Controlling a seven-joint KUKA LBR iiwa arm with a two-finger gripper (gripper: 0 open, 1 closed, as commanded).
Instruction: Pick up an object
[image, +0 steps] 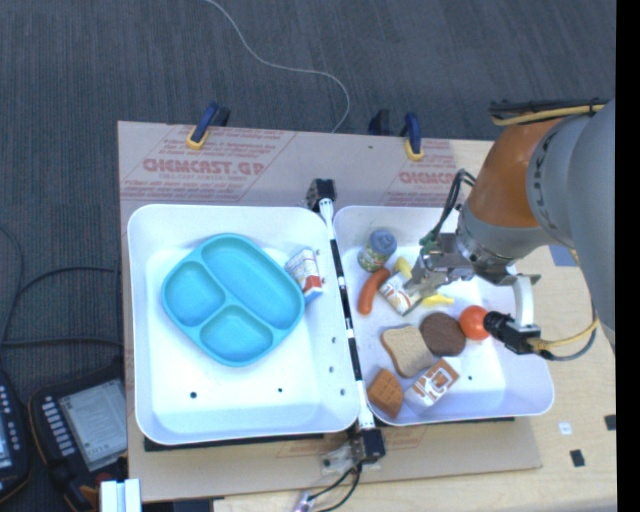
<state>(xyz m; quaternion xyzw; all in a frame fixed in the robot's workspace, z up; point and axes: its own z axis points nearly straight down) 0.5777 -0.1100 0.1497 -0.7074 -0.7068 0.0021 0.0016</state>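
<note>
The small carton (397, 296) and the yellow piece (436, 298) are lying in the upper middle of the right bin (535, 385), just under the claw (432, 270), so one of them is probably the target. How far the claw is opening, and whether it is gripping anything, I cannot tell. Around it the toy food is sitting loose: a sausage (369, 290), a bread slice (404, 348), a brown patty (442, 333), a tomato (473, 321). The crowding is making a clean grasp harder. The grey arm (560, 185) is reaching in over the bin's far side. The left bin (150, 400) is holding a blue divided plate (232, 297) and a small carton by the divider (306, 270), both bins resting on the counter (585, 430)
</note>
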